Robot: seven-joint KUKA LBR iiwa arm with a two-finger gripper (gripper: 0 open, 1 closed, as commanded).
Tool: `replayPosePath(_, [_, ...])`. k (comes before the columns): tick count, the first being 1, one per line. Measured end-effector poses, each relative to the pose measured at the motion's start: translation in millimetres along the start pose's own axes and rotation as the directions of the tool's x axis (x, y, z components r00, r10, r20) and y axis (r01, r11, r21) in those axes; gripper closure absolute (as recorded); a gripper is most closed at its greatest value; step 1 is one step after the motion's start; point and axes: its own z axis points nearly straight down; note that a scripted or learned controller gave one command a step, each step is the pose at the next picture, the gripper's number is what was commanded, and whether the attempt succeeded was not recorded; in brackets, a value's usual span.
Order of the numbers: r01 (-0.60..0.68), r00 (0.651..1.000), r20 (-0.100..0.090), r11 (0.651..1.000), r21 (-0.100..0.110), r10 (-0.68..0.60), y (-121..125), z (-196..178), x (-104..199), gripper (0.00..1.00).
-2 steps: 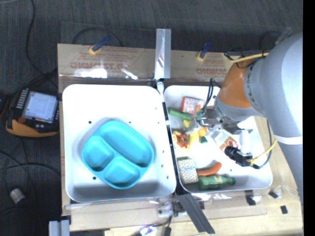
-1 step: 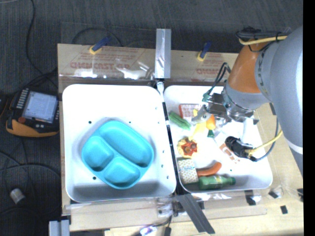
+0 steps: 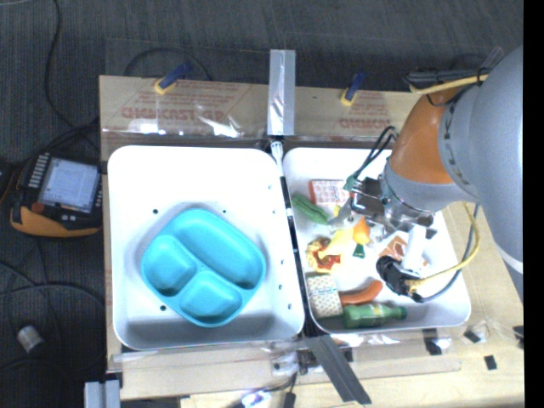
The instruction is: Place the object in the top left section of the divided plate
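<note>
Hovering over right-bin toys (image 3: 353, 236), arm (image 3: 425, 155) far from blue plate (image 3: 202, 264).

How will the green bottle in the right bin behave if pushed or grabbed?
The green bottle lies on its side near the right bin's front wall, so a sideways push would probably roll it. It looks like a smooth, rigid toy: likely light, possibly slippery between fingers.

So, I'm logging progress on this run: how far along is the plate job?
Nothing looks done yet: the blue divided plate in the left bin has nothing in any section. In hand: the arm's gripper is down among the toy food in the right bin, near the orange carrot. Left: pick an object, carry it over, and set it in the top left section.
</note>
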Motion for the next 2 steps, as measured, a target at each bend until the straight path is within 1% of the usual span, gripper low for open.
replayPosePath(2, [0.002, 1.000, 0.008, 1.000, 0.010, -0.002, 0.3, -13.2, -0.2, 1.00])
